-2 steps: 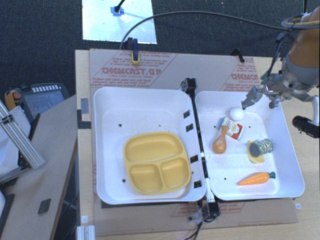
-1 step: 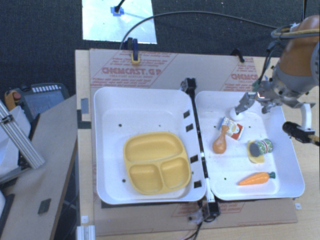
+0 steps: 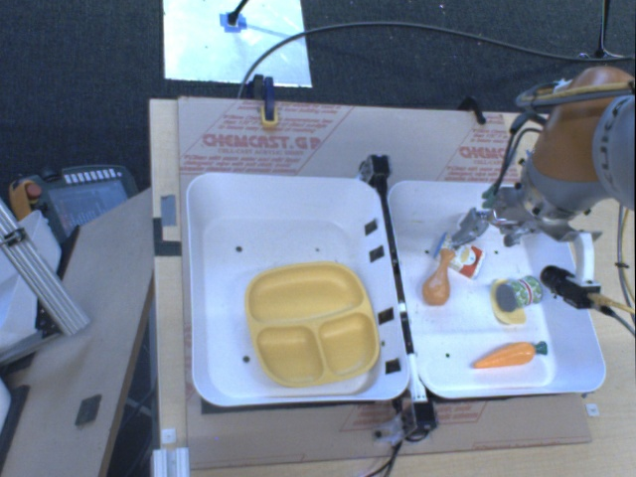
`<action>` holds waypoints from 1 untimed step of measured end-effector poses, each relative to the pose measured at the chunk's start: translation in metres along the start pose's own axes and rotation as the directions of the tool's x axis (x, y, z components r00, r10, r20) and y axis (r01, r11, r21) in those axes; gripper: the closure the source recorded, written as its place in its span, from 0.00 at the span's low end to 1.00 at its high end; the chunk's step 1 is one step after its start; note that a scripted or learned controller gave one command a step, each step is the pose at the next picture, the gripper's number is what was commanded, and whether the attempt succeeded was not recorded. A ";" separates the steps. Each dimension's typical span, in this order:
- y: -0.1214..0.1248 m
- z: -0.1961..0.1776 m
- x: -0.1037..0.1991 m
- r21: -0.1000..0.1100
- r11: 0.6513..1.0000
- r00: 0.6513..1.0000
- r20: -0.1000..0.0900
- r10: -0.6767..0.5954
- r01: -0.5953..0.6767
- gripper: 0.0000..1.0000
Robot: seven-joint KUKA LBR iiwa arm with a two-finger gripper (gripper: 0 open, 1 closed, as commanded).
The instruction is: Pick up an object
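The left bin (image 3: 214, 266) held a yellow divided plate (image 3: 310, 322), three compartments, lying toward the bin's near right corner; its near edge pressed against the bin's front wall. Behind both bins a brown sheet (image 3: 298, 132) lay under them, printed in red with "CHEMCAST GP" beside the yellow clamp (image 3: 268, 115) at its far edge; the same lettering repeated toward the far right corner, though there it was partly cut off by the arm and could not be read whole.

In the right bin (image 3: 586, 366) lay the loose things. A tan, drumstick-shaped toy (image 3: 437, 282) rested near the bin's left wall, its narrow end pointing toward the far edge. Just beside it, touching or nearly so, sat a small red-and-white packet (image 3: 469, 260); its print was too small to read. Toward the middle lay a grey-green can-like item (image 3: 518, 292) on a yellow patch, its label blurred. An orange carrot (image 3: 507, 356) with a green tip lay along the near edge.

The gripper (image 3: 469, 229) hung over the far part of the right bin, just above the packet and the drumstick's narrow end. Whether it was parted or closed could not be made out, and no object was seen in its hold. The arm's upper part ran off at the right.
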State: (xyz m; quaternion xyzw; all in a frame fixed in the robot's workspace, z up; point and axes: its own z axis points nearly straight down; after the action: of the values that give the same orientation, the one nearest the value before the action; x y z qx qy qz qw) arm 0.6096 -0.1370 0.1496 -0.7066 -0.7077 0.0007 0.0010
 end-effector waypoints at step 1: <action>-0.007 0.046 0.005 -0.001 1.000 1.000 0.000 0.000 0.000 0.00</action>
State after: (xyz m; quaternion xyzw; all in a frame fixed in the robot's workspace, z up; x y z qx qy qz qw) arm 0.6027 -0.1316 0.1040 -0.7065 -0.7077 0.0003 0.0009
